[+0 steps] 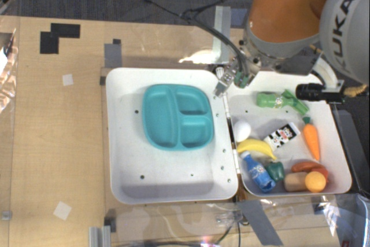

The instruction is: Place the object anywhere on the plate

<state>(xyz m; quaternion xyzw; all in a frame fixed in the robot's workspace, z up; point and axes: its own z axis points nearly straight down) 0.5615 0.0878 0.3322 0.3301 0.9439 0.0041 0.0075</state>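
One sectioned teal plastic plate (177, 116) sits in the left white bin (124, 182) at 9 o'clock from the gripper (226, 83), jaws' state impossible to tell, so I'd aim low for the yellow plastic banana (257, 148) at 5 o'clock.

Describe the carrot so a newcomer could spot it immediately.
Look in the right-hand bin, the one crowded with toy food. Along its right wall lies the carrot, pointing towards the near edge, with a green stub at its far end. It is long, orange and tapered, unlike the round orange fruit nearer the camera.
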